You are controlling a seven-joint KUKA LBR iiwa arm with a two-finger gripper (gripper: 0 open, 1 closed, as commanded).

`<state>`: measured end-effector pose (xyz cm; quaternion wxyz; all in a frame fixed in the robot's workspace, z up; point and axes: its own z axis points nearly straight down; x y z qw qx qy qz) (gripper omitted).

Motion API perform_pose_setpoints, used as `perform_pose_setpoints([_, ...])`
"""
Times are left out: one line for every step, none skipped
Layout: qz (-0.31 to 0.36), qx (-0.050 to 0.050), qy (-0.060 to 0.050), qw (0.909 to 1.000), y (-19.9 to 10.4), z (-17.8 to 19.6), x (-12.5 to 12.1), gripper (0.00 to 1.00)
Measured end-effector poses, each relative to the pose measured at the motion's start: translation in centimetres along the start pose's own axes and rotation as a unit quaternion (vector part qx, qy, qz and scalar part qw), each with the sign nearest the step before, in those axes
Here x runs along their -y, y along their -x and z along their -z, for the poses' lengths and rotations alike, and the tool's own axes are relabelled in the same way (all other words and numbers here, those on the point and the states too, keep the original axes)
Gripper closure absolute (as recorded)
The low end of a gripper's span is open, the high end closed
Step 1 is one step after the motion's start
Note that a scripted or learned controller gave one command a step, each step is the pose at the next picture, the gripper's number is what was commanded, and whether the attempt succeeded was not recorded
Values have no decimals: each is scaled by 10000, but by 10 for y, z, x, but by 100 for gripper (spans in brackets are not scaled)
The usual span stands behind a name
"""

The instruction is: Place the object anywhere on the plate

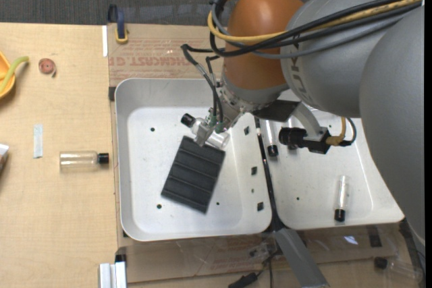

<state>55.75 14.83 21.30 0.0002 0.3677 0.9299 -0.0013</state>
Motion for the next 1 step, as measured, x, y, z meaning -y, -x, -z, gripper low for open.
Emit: perform_pose_setpoints([298, -8, -9, 9996, -62, -51, -43, 100])
